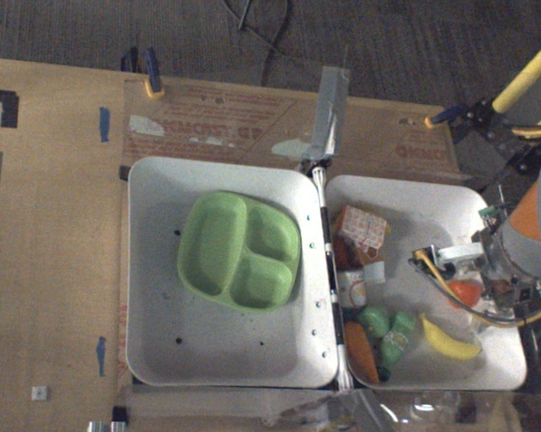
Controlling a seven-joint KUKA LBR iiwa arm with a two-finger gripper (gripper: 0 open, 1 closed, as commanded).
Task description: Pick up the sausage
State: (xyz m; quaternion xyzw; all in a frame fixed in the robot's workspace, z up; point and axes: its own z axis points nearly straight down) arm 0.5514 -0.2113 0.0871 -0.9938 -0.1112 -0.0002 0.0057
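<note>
A dark reddish-brown piece that looks like the sausage (342, 255) lies against the left wall of the right bin (413, 197), partly tucked under a patterned orange-and-white box (360, 227). My gripper (475, 278) hangs low over the right side of that bin, well to the right of the sausage. A small red-orange item (464, 293) lies right below the gripper. Cables and the gripper's body hide whatever is at its tip.
Also in the right bin are a white can (353, 289), two green items (373, 320) (397, 345), an orange-brown carrot-like piece (362, 354) and a yellow banana (449, 340). The left bin (152, 275) holds a green divided plate (241, 251).
</note>
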